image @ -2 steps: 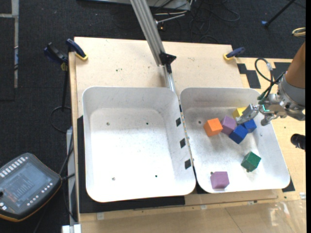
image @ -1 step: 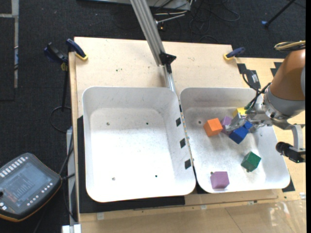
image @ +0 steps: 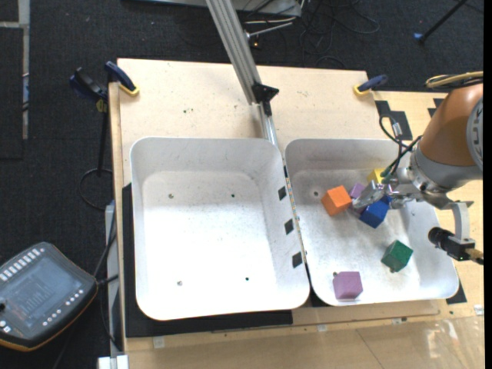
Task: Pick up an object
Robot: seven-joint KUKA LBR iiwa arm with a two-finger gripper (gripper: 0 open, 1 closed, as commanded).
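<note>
A: Start at the bottom edge of the frame. What lies nearest?

B: In the right bin (image: 430, 287), a purple cube (image: 347, 284) sits low near the front rim. A little higher and to the right is a green block (image: 397, 255), well apart from the arm's tip.

A: And the cluster in the middle right?

B: A blue cube (image: 373, 214) lies just under the jaws (image: 379, 200), touching or nearly touching them. An orange cube (image: 336, 200) rests just to its left, with a small violet piece (image: 357, 191) between it and the jaws. A yellow block (image: 375, 177) peeks out just above.

A: Do the jaws have hold of the blue cube?

B: I cannot tell. The tip is small and cluttered by cables, so neither how wide the jaws stand nor any grip is clear.

A: The arm's pose?

B: The arm (image: 453, 141) enters from the right edge, its orange band above the grey wrist, angled down and leftward into the bin.

A: Farther back?

B: The left bin (image: 154, 160) lies beside it on the desk (image: 200, 98), and a slanted metal bar (image: 234, 37) runs toward the upper frame.
</note>
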